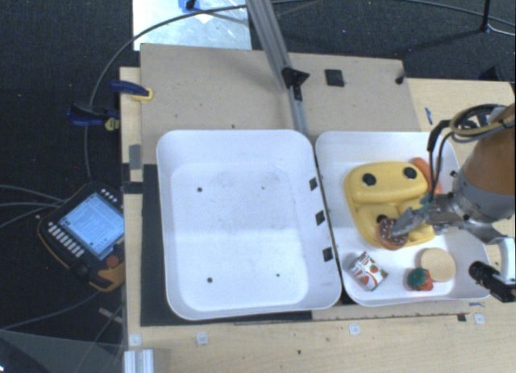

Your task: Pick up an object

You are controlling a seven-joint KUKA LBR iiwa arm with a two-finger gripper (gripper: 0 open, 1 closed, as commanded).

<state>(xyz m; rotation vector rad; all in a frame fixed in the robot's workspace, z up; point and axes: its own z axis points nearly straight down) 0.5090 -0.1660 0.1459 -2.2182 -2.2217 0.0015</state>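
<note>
Pincer [397,228], state not discernible, low over the yellow toy [380,194] in the right bin [379,142] near the counter's right edge; risk: slipping off its rounded, bulky body.

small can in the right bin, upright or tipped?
Tipped. The small can lies on its side on the floor of the right bin, its round end facing up-left, left of the strawberry.
</note>
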